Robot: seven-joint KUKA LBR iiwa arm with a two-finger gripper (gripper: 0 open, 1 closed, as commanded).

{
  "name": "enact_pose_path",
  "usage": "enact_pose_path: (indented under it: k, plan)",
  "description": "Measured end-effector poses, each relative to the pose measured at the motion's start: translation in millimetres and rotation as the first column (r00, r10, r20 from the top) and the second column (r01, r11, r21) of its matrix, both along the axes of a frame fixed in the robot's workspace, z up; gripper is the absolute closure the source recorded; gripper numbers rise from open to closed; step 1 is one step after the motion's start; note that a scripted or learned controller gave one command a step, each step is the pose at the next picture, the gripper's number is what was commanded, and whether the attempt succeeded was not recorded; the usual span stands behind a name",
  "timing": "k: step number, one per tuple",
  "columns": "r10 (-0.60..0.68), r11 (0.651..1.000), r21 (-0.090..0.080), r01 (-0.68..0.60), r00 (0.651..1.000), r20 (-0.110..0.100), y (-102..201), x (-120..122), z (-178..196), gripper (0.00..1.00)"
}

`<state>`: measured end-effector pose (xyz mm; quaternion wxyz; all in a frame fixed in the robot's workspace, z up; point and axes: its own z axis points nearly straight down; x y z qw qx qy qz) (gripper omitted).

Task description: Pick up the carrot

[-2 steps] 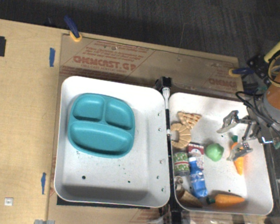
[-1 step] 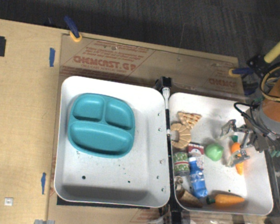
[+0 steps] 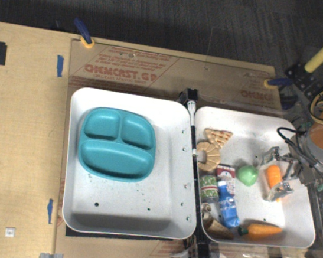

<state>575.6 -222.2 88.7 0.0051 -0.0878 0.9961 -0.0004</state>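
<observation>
Carrot (image 3: 273, 174) sits clamped in my gripper (image 3: 277, 173) above the right bin (image 3: 301, 218); cardboard bench (image 3: 17, 135), dark floor (image 3: 166, 7)

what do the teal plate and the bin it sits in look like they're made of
The teal divided plate looks like moulded plastic: uniform colour, rounded compartments, soft sheen. The left white bin also seems plastic, matte to slightly glossy, with rounded corners and a few dark specks; coated metal can't be ruled out.
</observation>
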Motion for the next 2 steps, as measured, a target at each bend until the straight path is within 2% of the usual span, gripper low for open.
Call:
enact_pose_path:
  k: [1, 2]
  plan:
    - [0.001, 1.0, -0.003, -0.001, 1.0, 0.016, 0.8, 5.3, 14.9, 1.0]
    - [0.183, 0.983, -0.005, -0.183, 0.983, 0.005, -1.0, -58.5, 1.8, 1.0]
